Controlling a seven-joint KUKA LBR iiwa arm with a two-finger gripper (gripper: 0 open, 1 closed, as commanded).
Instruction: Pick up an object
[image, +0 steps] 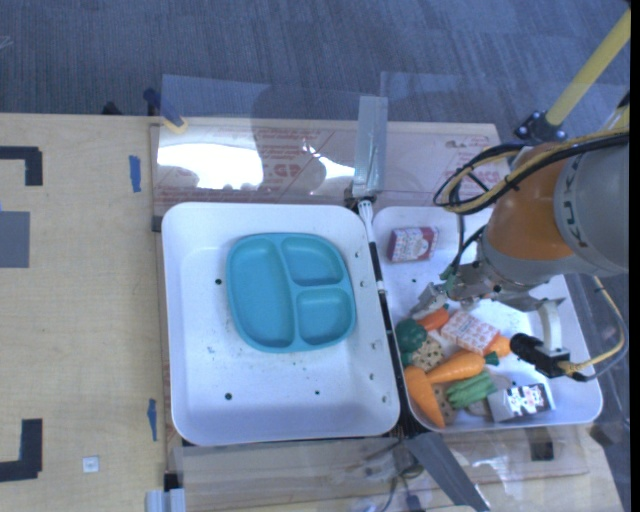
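pick: not yet done | jaws (462, 290): grip state cannot tell | toy food pile (455, 362) just below, still in right bin (580, 405)

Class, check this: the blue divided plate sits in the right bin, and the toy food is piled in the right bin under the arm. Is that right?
One detail is wrong. The camera view shows the blue plate in the left bin, not the right. The toy food is indeed piled in the right bin under the arm.
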